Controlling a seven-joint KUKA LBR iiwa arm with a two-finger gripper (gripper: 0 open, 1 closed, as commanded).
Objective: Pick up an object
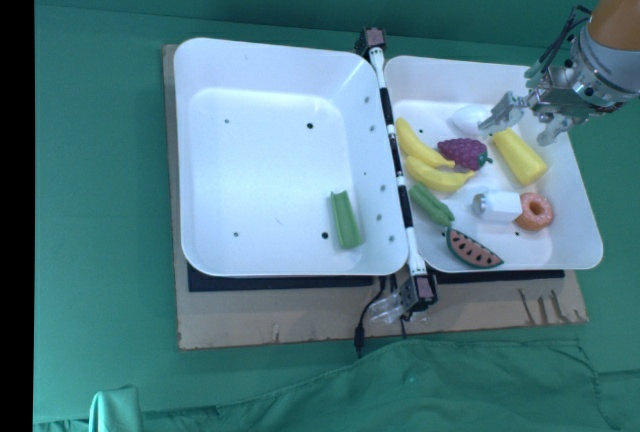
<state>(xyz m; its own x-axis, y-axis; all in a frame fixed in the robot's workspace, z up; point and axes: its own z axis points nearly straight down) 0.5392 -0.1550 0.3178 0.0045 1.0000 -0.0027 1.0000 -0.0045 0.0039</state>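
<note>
The end effector is being held spread open and empty above the right bin, just over the yellow block lying beside the grapes. For a clean grasp, the jaws are best being lowered straddling the block's narrow sides, with the white piece nearby being avoided.
</note>
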